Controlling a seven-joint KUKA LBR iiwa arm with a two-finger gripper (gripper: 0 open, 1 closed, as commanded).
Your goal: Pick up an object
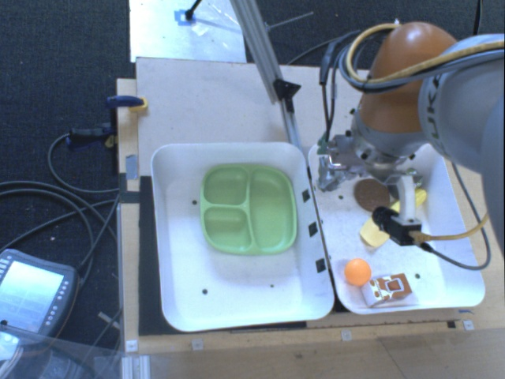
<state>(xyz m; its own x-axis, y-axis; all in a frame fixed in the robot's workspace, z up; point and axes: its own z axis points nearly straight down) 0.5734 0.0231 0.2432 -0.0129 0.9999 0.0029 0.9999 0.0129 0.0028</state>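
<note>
My gripper [329,174] hangs over the back left part of the right bin [465,290], close to the wall shared with the left bin. A brown disc [368,194] lies just to its right, partly under the arm. A pale yellow piece [372,234] and a brighter yellow item [416,200] lie nearer the bin's middle, both partly covered by the arm's black fitting. An orange ball [357,272] and a brown-and-white box [389,289] rest near the front wall, well apart from the gripper.
The left bin [170,235] holds a green divided plate [248,208]. A slanted metal pole [260,42] crosses the bench behind the bins. Cables loop off the arm over the right bin's right side.
</note>
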